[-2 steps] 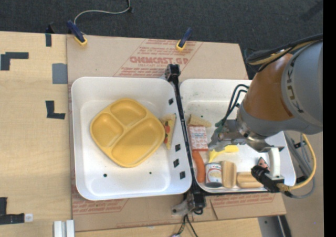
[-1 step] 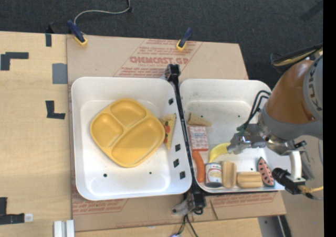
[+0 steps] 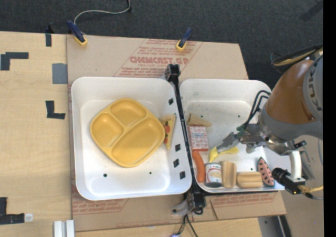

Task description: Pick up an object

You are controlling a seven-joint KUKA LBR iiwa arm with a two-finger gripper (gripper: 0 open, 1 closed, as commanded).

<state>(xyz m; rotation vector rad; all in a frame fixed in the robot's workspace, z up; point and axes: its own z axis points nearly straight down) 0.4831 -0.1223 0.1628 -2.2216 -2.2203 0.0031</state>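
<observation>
On cardboard-covered bench [image 3: 210,55], two white bins [image 3: 84,126], dark carpet [image 3: 220,0] behind

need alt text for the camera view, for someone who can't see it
A grey and orange robot arm reaches from the right into the right white bin, its gripper just above a yellow banana among toy foods: a carrot, a can, bread pieces and a watermelon slice. The left white bin holds a yellow divided plate.

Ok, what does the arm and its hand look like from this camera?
The arm is grey with a broad, rounded orange band above the wrist. Black cables loop along its side. The hand is dark grey metal, and a white bracket sits beside the wrist.
</observation>
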